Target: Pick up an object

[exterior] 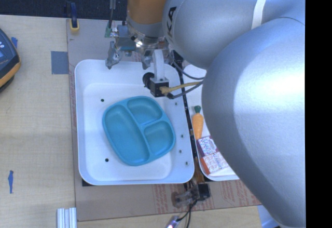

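Note:
A blue divided plate (pixel 139 129) lies flat in the middle of the left white bin (pixel 79 118). My gripper (pixel 128 59) hangs over that bin's far edge, above and behind the plate, and touches nothing. Its fingers (pixel 111 59) stand apart, open, with nothing between them. In the right bin (pixel 203 174), an orange toy carrot (pixel 197 124) lies along the left wall, with a red and white packet (pixel 210 155) just in front of it. The grey arm hides most of the right bin.
A yellow and black device (pixel 6 59) sits at the bench's left edge. A grey tape patch (pixel 59 62) and a blue clip (pixel 74 17) lie beyond the left bin's far left corner. The bulky arm covers the right side.

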{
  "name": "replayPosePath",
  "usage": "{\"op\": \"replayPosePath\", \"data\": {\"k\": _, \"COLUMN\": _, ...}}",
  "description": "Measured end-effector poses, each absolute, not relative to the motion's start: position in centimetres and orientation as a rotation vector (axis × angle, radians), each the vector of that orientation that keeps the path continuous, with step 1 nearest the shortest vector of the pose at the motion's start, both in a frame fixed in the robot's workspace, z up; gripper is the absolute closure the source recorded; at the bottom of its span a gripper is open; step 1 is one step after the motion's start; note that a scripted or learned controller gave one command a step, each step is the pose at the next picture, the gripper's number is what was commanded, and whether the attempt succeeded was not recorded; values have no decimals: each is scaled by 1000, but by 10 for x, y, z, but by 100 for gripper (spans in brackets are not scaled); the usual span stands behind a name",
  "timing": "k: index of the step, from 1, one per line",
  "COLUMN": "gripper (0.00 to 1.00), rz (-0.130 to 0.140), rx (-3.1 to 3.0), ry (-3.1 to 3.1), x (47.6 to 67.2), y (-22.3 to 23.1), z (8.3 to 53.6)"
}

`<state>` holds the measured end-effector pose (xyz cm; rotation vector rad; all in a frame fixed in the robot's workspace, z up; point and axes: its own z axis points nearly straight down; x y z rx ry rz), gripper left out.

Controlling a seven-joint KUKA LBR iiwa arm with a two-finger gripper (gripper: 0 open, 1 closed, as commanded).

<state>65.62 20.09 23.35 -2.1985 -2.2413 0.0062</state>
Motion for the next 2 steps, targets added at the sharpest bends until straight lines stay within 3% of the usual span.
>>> {"op": "replayPosePath", "data": {"k": 1, "gripper": 0, "rz": 8, "rx": -2216, "ry": -2225, "x": 656, "y": 135, "z": 201}}
{"op": "replayPosePath", "data": {"k": 2, "gripper": 0, "rz": 9, "rx": -2211, "ry": -2228, "x": 656, "y": 174, "z": 136}}
